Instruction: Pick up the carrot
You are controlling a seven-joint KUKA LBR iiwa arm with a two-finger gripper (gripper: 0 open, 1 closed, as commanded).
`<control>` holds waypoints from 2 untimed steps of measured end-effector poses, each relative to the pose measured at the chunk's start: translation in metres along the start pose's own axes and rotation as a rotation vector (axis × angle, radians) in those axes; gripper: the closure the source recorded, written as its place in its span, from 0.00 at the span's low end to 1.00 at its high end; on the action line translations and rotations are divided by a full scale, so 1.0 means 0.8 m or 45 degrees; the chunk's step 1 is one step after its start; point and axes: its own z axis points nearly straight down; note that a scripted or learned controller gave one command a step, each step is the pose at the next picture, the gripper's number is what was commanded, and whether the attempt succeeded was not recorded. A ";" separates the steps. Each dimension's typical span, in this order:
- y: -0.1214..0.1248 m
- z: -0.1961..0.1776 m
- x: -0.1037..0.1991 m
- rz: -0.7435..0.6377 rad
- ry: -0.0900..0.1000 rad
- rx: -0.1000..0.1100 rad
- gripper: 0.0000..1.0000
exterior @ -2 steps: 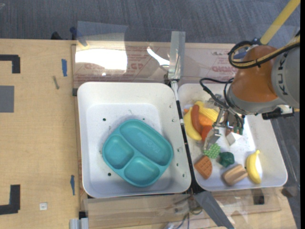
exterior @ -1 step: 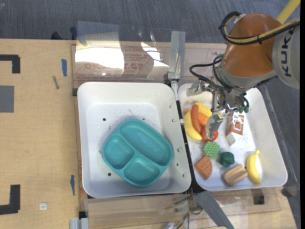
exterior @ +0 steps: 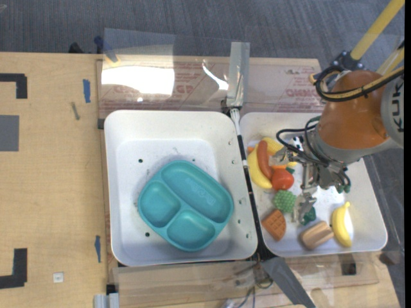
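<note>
1. Carrot (exterior: 263, 157): taken to be the elongated orange-red piece in the right bin (exterior: 376, 201). Lies just up-left of the red tomato (exterior: 281, 179), apparently touching it. Rests slantwise against a yellow banana (exterior: 259, 175) that curves along the tomato's left side.
2. Gripper (exterior: 307, 201): hangs below and to the right of the tomato, near a green broccoli piece (exterior: 284, 201) directly under the tomato. Stands well off the carrot, with the tomato between them. Jaw spacing cannot be told at this slant; nothing visibly held.
3. Other clutter: orange waffle-textured piece (exterior: 274, 224) further below the tomato; tan bread roll (exterior: 314, 235) and a second yellow fruit (exterior: 342, 224) far down-right of it.
4. Handling, as judged: looks like a moulded toy, so probably light, stiff and smooth-skinned, hence apt to slip or roll rather than deform. Not fragile.
5. Grasp site, as judged: mid-length, across the narrow width, jaws set square to the long axis. Avoids the tapered end, likely to squirt out under pressure.
6. Risk: crowding by banana and tomato leaves little room beside the carrot; may nudge the neighbours or pinch them instead.
</note>
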 end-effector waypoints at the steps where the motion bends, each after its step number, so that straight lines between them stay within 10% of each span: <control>1: 0.009 0.039 0.041 0.197 -0.008 0.000 0.00; 2: -0.002 0.038 -0.023 0.492 -0.014 0.000 0.00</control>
